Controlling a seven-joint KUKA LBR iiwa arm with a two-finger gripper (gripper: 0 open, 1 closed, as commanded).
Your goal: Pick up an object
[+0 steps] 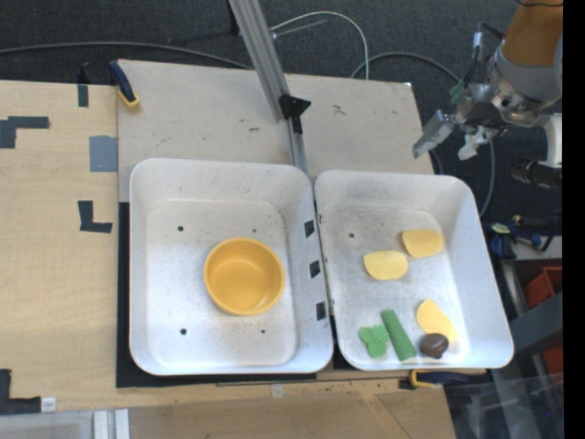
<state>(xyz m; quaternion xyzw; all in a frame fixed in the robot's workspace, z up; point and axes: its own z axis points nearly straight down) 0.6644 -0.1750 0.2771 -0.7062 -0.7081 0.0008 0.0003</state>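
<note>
Nearest the camera, along the front edge of the right-hand shallow white bin [475,236], lie a small dark brown rounded piece [433,344], a green stick-shaped piece [398,334] with a green leafy-looking lump [373,340] touching its left side, and a yellow oval piece [435,319] just behind the brown one.

The two-finger gripper [448,139] hangs above the bench beyond the far right corner of that bin, well apart from everything in it. Its fingers are spread, with nothing between them. Closest to it in the bin are two more flat yellow pieces, one [422,242] near the right wall and one [386,264] just left of it, almost touching. Further out, the left-hand white bin [146,245] holds a round yellow plastic bowl [243,275], standing upright near its middle.

No pick has begun, by the look of it; any of these things could serve as the target. The risks I would expect: the flat yellow pieces sit low and may slip out from closing fingers; the two neighbours are close enough that a descent on one may nudge the other; the front cluster is crowded against the bin wall, leaving little room for the fingers.
</note>
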